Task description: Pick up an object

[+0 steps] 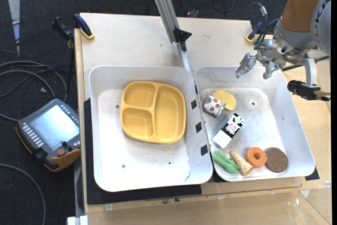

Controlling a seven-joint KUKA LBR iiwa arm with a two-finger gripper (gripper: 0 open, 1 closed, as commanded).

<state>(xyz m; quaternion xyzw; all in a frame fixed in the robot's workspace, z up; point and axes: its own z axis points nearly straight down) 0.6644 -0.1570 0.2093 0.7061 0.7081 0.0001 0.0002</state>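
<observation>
My tool (255, 67) hangs over the far edge of the right bin (295, 113), fingers spread and pinching nothing. The nearest objects, a spotted cup (213, 105) touching a yellow piece (226, 97), lie toward the view's lower left of the tool, near it but apart. The cup lies on its side, long axis running left to right, its open end probably toward the left bin (105, 113). Nearer the camera, the cow-print carton (229, 130) lies tilted, long axis from upper right to lower left. My judgement: the cup is the shortest reach.
</observation>
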